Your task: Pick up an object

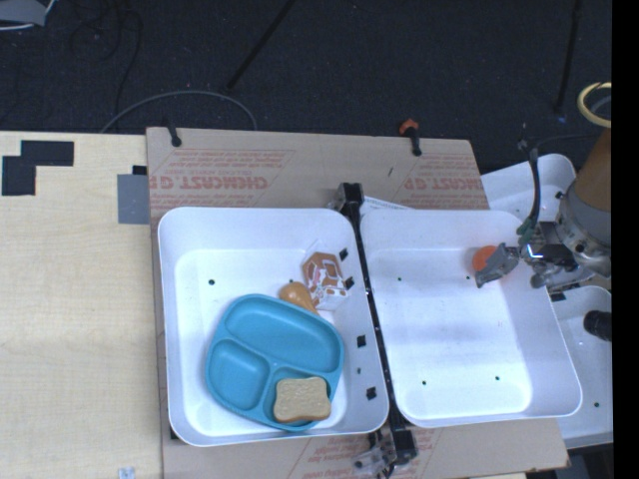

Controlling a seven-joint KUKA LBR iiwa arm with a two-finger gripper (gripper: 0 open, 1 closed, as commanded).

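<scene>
One blue tray (pixel 262 355), bread slice (pixel 302 399) aboard, left bin (pixel 190 267).

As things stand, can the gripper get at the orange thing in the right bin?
Probably yes: the gripper sits right beside the small orange object at the right bin's upper right, nothing between them.

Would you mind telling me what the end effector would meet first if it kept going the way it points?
The end effector points left; the small orange object at its tip in the right bin comes first, though depth is unclear.
</scene>
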